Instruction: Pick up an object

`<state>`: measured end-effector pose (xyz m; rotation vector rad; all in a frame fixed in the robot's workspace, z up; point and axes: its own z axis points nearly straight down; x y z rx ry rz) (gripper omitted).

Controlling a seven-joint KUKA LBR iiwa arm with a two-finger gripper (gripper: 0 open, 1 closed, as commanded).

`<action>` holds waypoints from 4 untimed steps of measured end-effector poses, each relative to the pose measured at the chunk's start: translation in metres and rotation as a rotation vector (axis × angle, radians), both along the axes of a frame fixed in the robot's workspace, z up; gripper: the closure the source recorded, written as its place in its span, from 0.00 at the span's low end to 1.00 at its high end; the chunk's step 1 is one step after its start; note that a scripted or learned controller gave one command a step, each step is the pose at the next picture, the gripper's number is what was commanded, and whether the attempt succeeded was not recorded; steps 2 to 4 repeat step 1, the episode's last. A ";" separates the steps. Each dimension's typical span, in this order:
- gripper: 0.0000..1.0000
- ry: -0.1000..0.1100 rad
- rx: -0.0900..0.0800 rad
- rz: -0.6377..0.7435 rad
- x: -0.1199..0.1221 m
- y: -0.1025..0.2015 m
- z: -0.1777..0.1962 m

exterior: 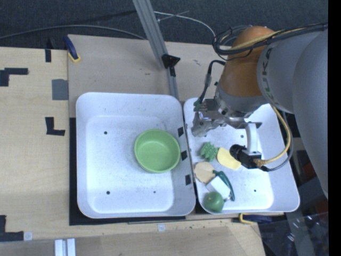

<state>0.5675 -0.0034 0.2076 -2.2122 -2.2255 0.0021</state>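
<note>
Arm reaches in from the right, its gripper [204,122] low over the upper left corner of the right bin [277,196]. Whether the jaws stand wide or narrow cannot be told from this slant; the wrist body hides them, and nothing is visible between them. Candidates for the pick lie just below the gripper, clustered along the right bin's left side: a small green leafy piece [209,152], a yellow piece [228,159] touching it on the right, a tan round piece [204,172], a white object with a dark green handle [221,185], and a green ball [214,201] near the front wall. Judgement: the leafy piece is nearest, but it sits tight against the yellow one, so a descent there risks nudging both; the green ball stands more apart and may give cleaner finger room, though it may roll. Left bin [96,111] holds one green bowl [156,151], upright, right of centre. Both bins rest side by side on the bench [32,159].
</note>
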 end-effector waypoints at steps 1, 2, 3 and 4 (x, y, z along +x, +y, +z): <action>1.00 -0.001 0.001 0.003 -0.016 0.062 0.012; 1.00 -0.001 0.001 0.003 -0.016 0.062 0.012; 1.00 -0.001 0.001 0.003 -0.016 0.062 0.012; 1.00 -0.001 0.001 0.003 -0.016 0.062 0.012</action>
